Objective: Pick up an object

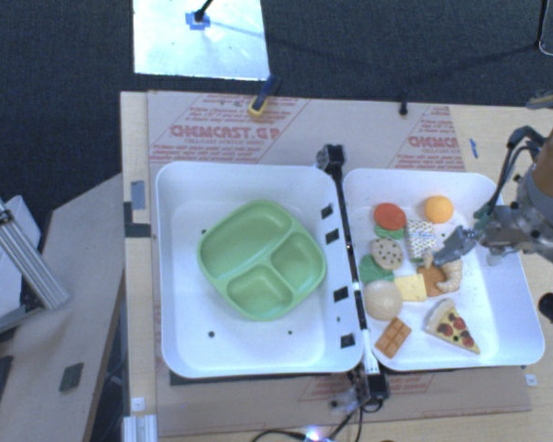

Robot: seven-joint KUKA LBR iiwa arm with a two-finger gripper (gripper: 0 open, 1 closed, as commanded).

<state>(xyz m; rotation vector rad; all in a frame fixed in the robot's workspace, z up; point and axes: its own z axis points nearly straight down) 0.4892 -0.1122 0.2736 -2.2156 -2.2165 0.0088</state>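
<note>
Toy food: a heap of small pieces lies in the right bin (516, 330), right half of the frame; any one of them would serve the task
Tool: the tool (453, 244) reaches in from the right edge of the frame and sits low over the middle of the heap; whether it is open or closed cannot be told from this angle, and nothing can be seen gripped in it
Under the tool: a tan piece (447, 273) and a patterned white piece (420, 238) lie just beside the tip, crowded against a yellow square (410, 288)
Looser pieces: pizza slice (452, 325) lower right, waffle (393, 337) at the lower edge, orange ball (439, 209) upper right, red disc (390, 216) upper middle, cookie (386, 253) and pale round ball (382, 298) toward the divider
Left bin: left bin (194, 339) holds a green tray (261, 260) with three compartments, centre of the frame
Step in hand: judged to be the descent onto a piece in the heap
How to do it well: aim for one piece only, come down straight so neighbours are not shoved, close around its narrow side, lift slowly and check that it comes up
Risk: the pieces touch each other here, so a pinch could catch an edge and slip, or drag two at once
</note>
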